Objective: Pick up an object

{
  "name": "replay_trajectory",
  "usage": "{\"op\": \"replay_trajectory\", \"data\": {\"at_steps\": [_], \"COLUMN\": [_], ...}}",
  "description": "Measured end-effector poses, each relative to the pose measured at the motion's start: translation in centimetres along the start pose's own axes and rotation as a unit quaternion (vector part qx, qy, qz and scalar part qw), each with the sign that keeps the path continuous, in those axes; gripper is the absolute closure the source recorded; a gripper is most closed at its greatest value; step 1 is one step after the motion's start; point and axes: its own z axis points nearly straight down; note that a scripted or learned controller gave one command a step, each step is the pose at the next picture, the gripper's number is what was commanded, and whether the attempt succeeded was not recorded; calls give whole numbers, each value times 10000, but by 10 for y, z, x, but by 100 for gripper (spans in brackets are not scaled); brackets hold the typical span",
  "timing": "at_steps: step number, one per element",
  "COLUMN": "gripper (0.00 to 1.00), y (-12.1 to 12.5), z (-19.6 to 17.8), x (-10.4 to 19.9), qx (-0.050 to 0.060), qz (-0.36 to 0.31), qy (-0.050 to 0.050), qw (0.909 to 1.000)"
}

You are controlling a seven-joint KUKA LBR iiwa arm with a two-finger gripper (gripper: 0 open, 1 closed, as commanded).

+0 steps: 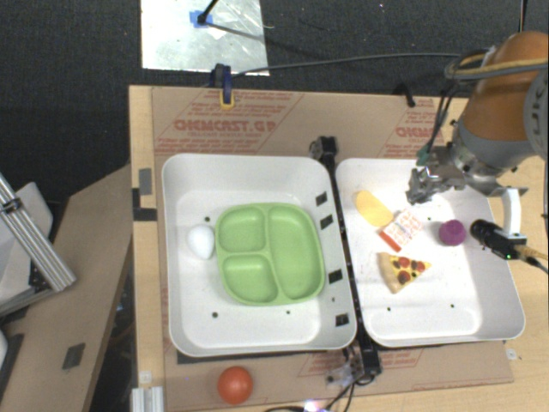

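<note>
The right bin (463,320) holds a yellow banana-shaped piece (372,207), a red and white packet (401,228), a purple round object (452,232) and a pizza slice (401,270). My gripper (418,189) hangs above the back of that bin, up and to the right of the yellow piece and just beyond the packet. Nothing shows between its tips.
The left bin (184,316) contains a green divided tray (296,299) and a white egg (201,241) at the tray's left. An orange ball (235,384) lies on the bench in front of the bins. A blue clamp (223,84) sits at the board's far edge.
</note>
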Motion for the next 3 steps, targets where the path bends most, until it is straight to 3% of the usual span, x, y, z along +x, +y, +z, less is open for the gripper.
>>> {"op": "replay_trajectory", "data": {"at_steps": [1,3], "gripper": [100,100], "y": [1,-3], "z": [-14,5], "x": [0,100], "qx": [19,27], "qz": [-11,-38], "qy": [5,13], "qw": [10000,10000]}}
